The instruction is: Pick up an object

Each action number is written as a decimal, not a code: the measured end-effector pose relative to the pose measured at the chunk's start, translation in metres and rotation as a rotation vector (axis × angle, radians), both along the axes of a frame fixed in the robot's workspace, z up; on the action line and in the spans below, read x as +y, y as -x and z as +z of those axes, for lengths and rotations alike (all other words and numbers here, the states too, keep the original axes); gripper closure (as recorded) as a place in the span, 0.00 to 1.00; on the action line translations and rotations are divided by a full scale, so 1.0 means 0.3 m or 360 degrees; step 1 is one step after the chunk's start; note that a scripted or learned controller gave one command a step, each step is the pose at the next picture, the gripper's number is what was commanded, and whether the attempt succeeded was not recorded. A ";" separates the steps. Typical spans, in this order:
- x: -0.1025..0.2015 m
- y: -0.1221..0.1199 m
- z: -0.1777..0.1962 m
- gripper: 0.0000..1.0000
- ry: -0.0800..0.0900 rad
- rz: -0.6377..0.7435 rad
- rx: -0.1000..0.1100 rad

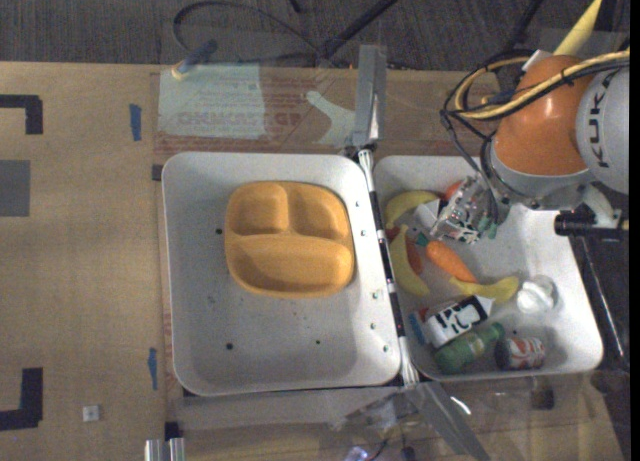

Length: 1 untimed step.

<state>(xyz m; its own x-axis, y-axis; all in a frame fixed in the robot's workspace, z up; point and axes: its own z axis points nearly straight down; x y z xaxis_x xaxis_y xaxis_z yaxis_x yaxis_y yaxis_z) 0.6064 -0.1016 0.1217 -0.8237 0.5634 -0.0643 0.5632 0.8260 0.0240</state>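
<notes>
Bench bins: left bin (pixel 190 349) holds an orange tray (pixel 290 237); right bin (pixel 575 334) toys; jaws (pixel 462 221) state unclear.

Both white bins (pixel 190 279) look like smooth plastic w/ slight sheen. Orange divided tray (pixel 290 237), centre-left: matt plastic. Bench (pixel 80 279) looks like matt wood/ply. Arm's orange band (pixel 540 119), upper right: glossy. Green bottle (pixel 467 347), lower right: shiny plastic. Bananas (pixel 408 261) & carrot (pixel 450 261): smooth, prob. plastic.

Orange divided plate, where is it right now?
The orange divided plastic plate lies in the left white bin, toward its upper middle, left of the metal divider between bins.
</notes>
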 end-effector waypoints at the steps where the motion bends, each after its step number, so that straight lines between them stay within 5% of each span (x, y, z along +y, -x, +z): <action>1: -0.060 -0.043 0.348 1.00 0.0003 0.0738 0.0094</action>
<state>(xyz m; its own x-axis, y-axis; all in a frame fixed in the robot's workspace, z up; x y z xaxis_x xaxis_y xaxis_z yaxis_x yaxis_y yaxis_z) 0.6193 -0.1197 0.2260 -0.9908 0.1351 -0.0102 0.1351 0.9908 0.0013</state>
